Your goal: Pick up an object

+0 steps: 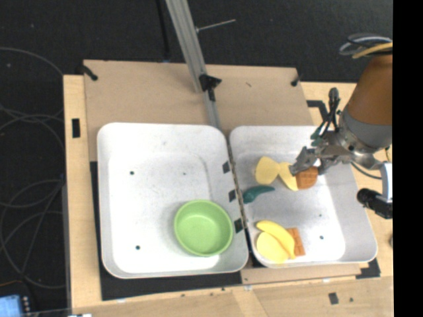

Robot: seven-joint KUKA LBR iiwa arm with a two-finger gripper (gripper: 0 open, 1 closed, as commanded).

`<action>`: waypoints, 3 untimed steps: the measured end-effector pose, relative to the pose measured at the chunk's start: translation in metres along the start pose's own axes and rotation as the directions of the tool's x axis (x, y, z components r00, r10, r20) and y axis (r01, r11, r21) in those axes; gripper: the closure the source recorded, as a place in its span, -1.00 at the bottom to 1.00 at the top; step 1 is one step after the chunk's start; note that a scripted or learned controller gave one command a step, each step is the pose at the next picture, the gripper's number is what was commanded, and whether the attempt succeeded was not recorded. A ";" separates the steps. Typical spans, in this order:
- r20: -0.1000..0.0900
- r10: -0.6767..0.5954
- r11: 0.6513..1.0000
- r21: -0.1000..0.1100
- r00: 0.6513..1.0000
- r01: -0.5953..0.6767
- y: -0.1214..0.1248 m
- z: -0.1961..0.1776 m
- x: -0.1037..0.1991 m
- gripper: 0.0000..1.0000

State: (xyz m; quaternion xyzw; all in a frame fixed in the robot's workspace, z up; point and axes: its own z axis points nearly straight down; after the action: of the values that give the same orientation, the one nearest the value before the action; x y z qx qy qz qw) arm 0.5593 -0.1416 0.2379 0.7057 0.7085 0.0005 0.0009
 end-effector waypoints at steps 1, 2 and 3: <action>0.000 -0.001 1.000 0.001 1.000 0.001 -0.003 0.004 0.043 1.00; -0.001 -0.002 1.000 0.001 1.000 0.002 -0.004 0.012 0.097 1.00; -0.002 -0.003 1.000 0.002 1.000 0.003 -0.004 0.017 0.150 1.00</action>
State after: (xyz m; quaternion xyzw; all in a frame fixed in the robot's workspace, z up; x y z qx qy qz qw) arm 0.5544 0.0086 0.2203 0.7046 0.7096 0.0004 -0.0005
